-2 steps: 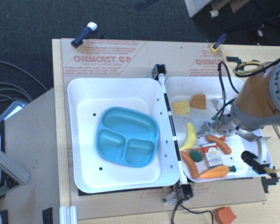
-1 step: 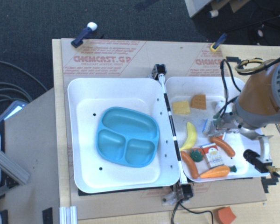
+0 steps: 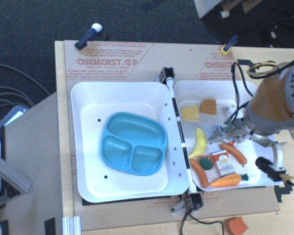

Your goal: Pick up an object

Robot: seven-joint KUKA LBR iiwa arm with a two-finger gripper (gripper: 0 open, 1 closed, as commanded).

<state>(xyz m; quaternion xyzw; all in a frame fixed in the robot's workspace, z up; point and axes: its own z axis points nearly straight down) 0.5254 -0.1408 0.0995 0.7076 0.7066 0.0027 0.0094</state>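
Although the arm (image 3: 274,102) has reached in over the right bin (image 3: 196,89), we judge the pick not yet made: nothing sits lifted, and every item lies on the bin floor. The gripper (image 3: 227,129) hangs low near the middle of that bin, just beside the banana (image 3: 200,143) and the far sausage (image 3: 233,152); whether it is wide or closed we cannot tell. We count two bins, one blue plate (image 3: 134,143) in the left bin (image 3: 88,111), and in the right bin two cheese-like blocks (image 3: 190,112), one banana, two sausages, one carrot (image 3: 227,180), one small carton (image 3: 222,162) and one green piece (image 3: 206,163).
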